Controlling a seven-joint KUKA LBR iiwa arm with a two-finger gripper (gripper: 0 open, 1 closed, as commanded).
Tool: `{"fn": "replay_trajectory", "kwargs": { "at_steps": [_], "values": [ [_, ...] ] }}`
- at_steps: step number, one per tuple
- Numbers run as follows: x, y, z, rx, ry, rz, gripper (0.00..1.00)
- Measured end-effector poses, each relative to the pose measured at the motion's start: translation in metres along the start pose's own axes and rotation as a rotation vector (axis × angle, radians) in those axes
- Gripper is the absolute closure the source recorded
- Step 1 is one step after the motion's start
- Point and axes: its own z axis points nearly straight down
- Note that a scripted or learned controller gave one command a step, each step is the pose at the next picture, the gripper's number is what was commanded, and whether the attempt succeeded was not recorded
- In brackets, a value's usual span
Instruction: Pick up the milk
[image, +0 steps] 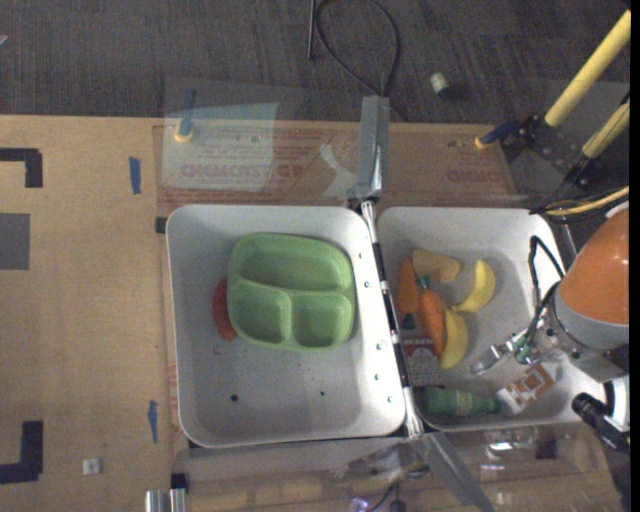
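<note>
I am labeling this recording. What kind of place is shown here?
Probably a robotics lab bench, not a kitchen: two white bins on a cardboard-covered table with blue tape marks, toy food like a carrot, and a robot arm reaching in.

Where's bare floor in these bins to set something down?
Left bin: a wide bare strip along the near wall, below the green tray. Right bin: a bare patch along the far wall, above the banana. Its near left corner is crowded: carrot, green bottle, milk carton.

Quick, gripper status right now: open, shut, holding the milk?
Gripper: cannot be told from this view. It sits low in the right bin, just above the milk carton.
</note>
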Motion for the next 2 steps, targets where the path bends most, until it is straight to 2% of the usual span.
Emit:
{"fn": "replay_trajectory", "kwargs": {
  "at_steps": [1,2],
  "values": [
    [-0.0026,0.0010,-0.0109,-0.005,-0.006,0.003,1.00],
    [0.0026,0.0081,-0.0111,0.005,0.004,-0.158,1.00]
  ]
}}
